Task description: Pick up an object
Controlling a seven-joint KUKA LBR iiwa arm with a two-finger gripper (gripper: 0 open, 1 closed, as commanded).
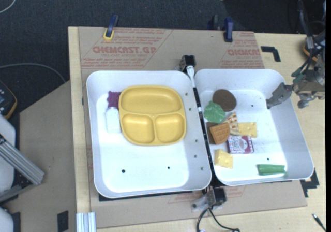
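The right bin holds several small items. Among them are a brown round disc, a green crumpled piece, a brown square, a yellow slab, a red and white packet, a yellow wedge and a green bar. My gripper hangs over this bin's upper right rim, well right of the items. It is open, and nothing sits between its fingers.
The left bin carries a yellow divided plate. A purple item and a white bottle lie at the plate's left side. A black divider runs between the bins.
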